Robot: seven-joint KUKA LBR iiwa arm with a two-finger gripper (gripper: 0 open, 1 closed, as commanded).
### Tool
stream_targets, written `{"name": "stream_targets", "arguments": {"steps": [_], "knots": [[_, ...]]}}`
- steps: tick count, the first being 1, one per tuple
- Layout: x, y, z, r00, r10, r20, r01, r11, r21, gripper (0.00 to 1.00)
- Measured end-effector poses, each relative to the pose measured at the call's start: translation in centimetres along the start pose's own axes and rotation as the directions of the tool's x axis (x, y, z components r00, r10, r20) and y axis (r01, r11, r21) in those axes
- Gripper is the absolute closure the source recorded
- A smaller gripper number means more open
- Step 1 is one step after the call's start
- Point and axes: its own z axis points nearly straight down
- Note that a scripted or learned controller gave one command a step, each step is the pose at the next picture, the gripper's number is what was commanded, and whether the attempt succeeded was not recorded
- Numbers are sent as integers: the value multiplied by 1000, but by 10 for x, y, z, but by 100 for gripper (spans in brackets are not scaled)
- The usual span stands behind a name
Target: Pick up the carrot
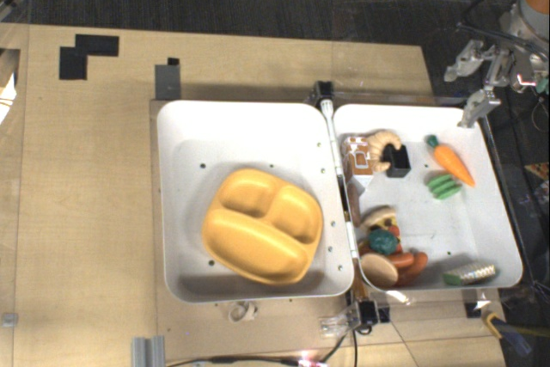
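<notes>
The carrot (453, 162) is orange with a small green top and lies in the right bin (490, 223), toward its far right side, pointing down-right. My gripper (469, 87) hangs above the bin's far right corner, up and to the right of the carrot and well apart from it. Its two fingers are spread, so it is open with nothing between them.
A green ridged piece (444, 186) lies just below the carrot. A brown-and-white item (364, 152) and a black one (396, 158) sit to its left. Several toy foods (388, 252) cluster at the near left, with a silvery piece (470, 273) near the front. A large yellow loaf (262, 224) sits in the left bin (185, 142).
</notes>
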Motion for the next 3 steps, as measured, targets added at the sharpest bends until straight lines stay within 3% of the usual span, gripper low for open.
{"name": "stream_targets", "arguments": {"steps": [1, 2, 3], "knots": [[3, -15, 129, 1000, 23, -13, -23, 1000, -3, 0], [16, -20, 192, 999, 33, 1, -33, 999, 1, 0], [11, -18, 176, 1000, 27, 16, -27, 1000, 3, 100]]}}
